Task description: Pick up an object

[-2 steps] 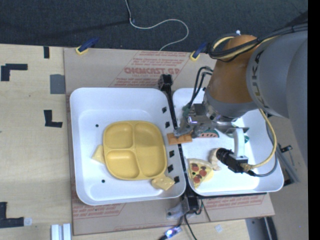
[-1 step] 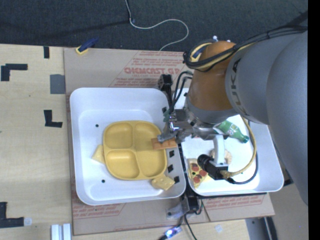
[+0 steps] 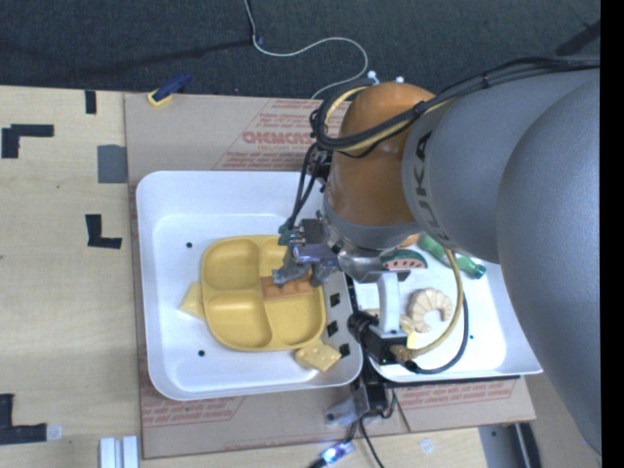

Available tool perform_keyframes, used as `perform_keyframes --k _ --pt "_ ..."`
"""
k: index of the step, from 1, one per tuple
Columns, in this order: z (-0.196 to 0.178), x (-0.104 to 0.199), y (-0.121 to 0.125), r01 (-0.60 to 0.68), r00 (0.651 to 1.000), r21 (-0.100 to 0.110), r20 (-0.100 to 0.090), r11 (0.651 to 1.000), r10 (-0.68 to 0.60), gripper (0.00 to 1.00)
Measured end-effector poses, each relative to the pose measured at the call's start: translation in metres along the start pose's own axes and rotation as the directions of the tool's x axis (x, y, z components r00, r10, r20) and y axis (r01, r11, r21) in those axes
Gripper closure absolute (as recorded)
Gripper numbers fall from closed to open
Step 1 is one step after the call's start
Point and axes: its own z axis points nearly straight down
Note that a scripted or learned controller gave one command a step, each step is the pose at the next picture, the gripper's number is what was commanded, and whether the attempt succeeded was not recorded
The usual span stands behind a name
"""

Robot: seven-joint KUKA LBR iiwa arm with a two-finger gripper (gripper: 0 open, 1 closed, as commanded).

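A yellow divided plate [image 3: 244,295] lies in the left bin [image 3: 166,261], with a pale yellow piece poking out at its left edge. A small tan cheese-like wedge [image 3: 318,357] rests by the plate's lower right corner. My gripper [image 3: 295,266] hangs over the plate's right rim, next to a small brown block [image 3: 289,288] on the plate. The grey arm with its orange band [image 3: 375,154] covers the wall between the bins. In the right bin [image 3: 487,354] lie a shrimp-like toy [image 3: 431,306], a watermelon slice piece [image 3: 402,259] and a green item [image 3: 470,266].
The bins sit on a cardboard sheet [image 3: 234,135] on the wooden bench. A white cable [image 3: 292,47] runs across the dark floor at the top. A blue and yellow clip [image 3: 169,88] lies near the cardboard's upper left corner. Cables loop around the wrist.
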Motion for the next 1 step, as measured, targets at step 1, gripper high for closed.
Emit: perform_keyframes --k 1 --pt "-0.0002 -0.0168 0.0084 -0.006 1.0 0.0 0.001 1.0 0.006 1.0"
